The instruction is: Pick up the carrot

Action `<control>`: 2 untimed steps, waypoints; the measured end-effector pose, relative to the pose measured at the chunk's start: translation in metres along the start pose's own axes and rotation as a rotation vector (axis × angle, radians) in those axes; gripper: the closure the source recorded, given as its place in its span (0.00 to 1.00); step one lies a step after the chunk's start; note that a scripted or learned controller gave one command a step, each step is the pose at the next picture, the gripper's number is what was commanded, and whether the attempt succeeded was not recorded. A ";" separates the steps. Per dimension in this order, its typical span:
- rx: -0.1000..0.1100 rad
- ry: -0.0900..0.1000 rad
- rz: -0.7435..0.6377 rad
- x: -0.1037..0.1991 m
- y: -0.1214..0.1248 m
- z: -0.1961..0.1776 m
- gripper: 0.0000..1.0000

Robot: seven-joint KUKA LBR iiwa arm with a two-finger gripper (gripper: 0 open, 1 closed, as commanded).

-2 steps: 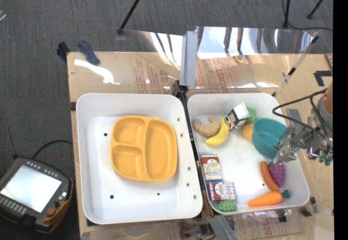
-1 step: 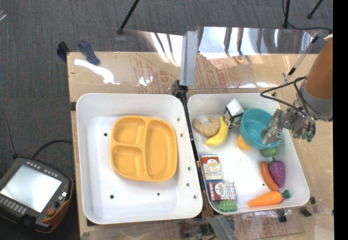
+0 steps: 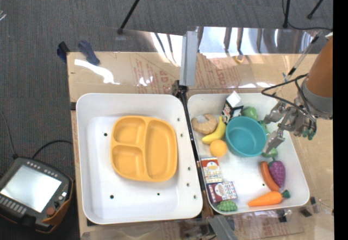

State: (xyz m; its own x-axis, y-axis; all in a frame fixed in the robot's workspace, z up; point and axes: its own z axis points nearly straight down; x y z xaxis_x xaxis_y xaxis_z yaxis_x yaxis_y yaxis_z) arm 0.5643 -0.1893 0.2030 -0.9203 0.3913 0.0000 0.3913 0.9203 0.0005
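Note:
The carrot [image 3: 265,199], orange with a green top at its right end, lies along the front wall of the right bin [image 3: 300,171]. My gripper [image 3: 273,128] hangs above the bin's right half, just right of a teal bowl [image 3: 246,136] and well behind the carrot. Its fingers are spread open with nothing between them. One fingertip [image 3: 273,143] points down beside the bowl's rim.
Purple grapes [image 3: 277,171] and a red sausage [image 3: 267,175] lie between gripper and carrot. Banana [image 3: 215,131], orange [image 3: 218,148], croissant [image 3: 203,123], milk carton [image 3: 232,105] and small boxes [image 3: 211,170] crowd the right bin. A yellow divided plate [image 3: 144,148] sits in the left bin [image 3: 92,179].

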 end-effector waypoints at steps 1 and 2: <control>0.000 0.012 -0.024 0.012 0.036 0.111 0.00; -0.002 0.001 0.002 0.105 0.068 0.072 0.00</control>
State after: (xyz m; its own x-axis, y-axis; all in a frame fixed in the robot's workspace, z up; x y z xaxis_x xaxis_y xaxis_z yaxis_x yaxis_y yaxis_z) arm 0.4943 -0.0854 0.1310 -0.9194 0.3933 0.0007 0.3933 0.9194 0.0025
